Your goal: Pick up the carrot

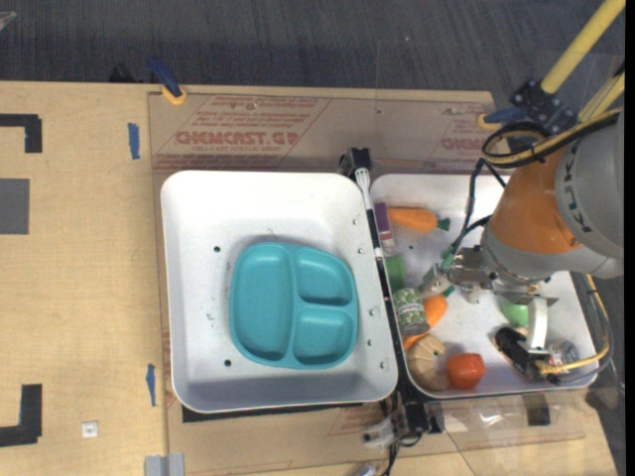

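Teal plate (260,305), white bins (193,256) — orange carrot (410,219) with a green tip, a red ball (465,369).

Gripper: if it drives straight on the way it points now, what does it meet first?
Probably the small orange piece just below the gripper, or the right bin's floor beside it; depth unclear. The carrot lies off that line.

The grey arm (600,201) is extended in from the right, the orange band (531,221) is seen above the wrist (516,271), and the gripper (464,269) is held low.
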Tool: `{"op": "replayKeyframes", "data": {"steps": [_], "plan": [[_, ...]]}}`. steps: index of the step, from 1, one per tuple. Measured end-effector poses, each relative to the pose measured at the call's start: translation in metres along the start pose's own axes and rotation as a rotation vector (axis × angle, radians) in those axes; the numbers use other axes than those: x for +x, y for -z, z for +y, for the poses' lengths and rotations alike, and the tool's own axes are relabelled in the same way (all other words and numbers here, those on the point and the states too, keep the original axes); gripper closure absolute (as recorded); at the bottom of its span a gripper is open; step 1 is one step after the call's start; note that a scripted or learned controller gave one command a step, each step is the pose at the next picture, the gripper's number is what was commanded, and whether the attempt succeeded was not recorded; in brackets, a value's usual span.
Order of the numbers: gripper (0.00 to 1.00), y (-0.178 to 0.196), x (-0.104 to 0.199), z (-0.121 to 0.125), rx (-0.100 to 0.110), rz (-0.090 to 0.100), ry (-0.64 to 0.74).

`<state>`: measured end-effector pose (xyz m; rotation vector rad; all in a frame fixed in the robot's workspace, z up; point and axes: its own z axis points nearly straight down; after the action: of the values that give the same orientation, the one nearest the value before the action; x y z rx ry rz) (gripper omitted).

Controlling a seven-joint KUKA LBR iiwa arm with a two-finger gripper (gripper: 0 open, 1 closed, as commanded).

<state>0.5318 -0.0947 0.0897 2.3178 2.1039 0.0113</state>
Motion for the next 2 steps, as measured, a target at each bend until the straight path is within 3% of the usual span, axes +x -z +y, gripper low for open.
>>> {"op": "replayKeyframes", "data": {"steps": [1, 2], "plan": [[0.0, 0.0, -0.009, -0.038, -0.001, 0.003, -0.382], [0.0, 0.098, 0.038, 0.02, 0.006, 0.004, -0.423]]}}
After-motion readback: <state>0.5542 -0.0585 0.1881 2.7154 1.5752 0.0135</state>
